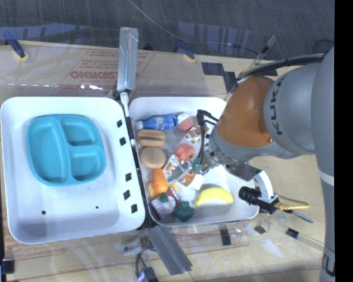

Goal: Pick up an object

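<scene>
Camera view, looking down: two white bins sit side by side on the tabletop (59,63).

Left bin (12,175): holds one blue divided tray (66,148), lying flat toward the bin's far-left corner.

Right bin (165,102): crowded with loose items, any of which may serve as the object to pick.
- Along the far edge lie a blue bottle (159,122) on its side and, just beside it, a red-and-white packet (192,131).
- Against the left wall are a hot-dog bun (151,137) and a round bun (153,157) beneath it, touching or nearly so.
- Further along that wall is an orange item (158,184), then a dark red can (163,204) at the near-left corner, with a dark green item (183,212) beside it.
- A yellow item (213,196) lies by the near edge.
- A pink-red item (185,151) and a printed packet (177,172) lie at the bin's middle.

Arm (294,116): reaches in from the right edge of the tabletop, its orange band over the right half of the right bin.

Hand (195,167): down among the items at the bin's middle, just beside the printed packet and above the yellow item. Whether it is apart or together cannot be told, and no item can be confirmed as held.
</scene>
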Motion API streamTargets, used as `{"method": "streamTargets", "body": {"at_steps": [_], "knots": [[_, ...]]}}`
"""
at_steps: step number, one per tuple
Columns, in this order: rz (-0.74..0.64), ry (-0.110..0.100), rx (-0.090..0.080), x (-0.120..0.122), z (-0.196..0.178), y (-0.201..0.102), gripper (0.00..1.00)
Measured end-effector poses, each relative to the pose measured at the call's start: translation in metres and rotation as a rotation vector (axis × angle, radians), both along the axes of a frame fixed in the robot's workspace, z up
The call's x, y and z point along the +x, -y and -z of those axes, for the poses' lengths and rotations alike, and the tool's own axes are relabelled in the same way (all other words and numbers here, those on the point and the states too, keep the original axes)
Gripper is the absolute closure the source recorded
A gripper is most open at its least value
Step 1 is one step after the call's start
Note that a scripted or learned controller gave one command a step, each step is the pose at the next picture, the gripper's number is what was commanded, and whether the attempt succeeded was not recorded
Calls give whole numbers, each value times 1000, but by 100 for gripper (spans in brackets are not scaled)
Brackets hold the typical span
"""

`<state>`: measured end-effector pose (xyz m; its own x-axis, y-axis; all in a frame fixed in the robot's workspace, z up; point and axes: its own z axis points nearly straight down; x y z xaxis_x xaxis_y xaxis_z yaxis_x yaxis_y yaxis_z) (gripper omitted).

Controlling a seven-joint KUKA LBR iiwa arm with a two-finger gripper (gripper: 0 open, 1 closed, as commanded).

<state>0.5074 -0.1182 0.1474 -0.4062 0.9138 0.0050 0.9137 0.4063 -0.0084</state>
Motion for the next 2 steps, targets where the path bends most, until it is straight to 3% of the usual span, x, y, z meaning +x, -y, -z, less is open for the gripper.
{"method": "streamTargets", "body": {"at_steps": [1, 2], "knots": [[65, 14, -3, -15, -79, 27, 0], [-21, 13, -3, 26, 40, 9, 0]]}}
